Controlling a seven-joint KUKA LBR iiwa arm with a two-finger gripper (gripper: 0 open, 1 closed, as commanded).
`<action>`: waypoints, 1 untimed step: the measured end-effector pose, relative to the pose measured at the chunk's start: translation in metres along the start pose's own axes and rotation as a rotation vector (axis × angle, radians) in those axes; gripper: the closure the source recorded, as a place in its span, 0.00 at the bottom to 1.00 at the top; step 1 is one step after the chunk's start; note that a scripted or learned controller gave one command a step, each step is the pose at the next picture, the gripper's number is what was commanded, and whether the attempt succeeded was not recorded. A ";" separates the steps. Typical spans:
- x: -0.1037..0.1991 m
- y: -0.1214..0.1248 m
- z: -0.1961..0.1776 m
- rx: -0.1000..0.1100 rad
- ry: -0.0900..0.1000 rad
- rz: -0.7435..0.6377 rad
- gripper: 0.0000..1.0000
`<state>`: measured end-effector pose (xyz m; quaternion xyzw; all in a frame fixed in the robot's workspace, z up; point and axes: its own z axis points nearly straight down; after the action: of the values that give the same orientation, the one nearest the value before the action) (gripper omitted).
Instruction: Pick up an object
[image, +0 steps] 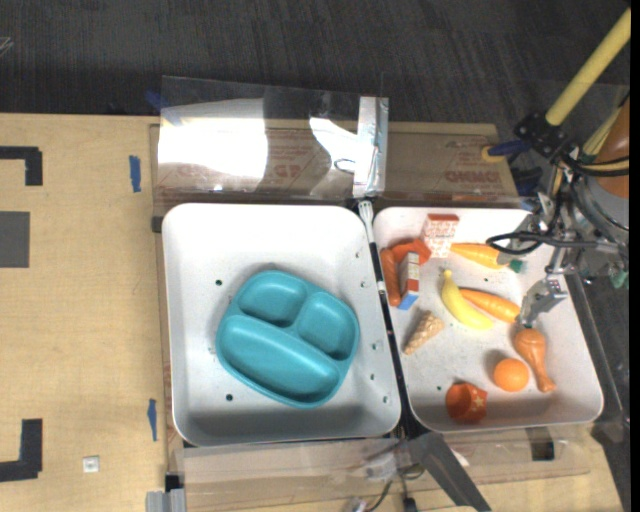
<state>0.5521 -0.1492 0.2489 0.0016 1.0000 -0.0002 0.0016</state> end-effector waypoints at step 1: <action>0.040 -0.030 0.156 0.001 -0.004 0.141 0.00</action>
<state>0.5129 -0.1791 0.0932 0.0721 0.9974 -0.0007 0.0037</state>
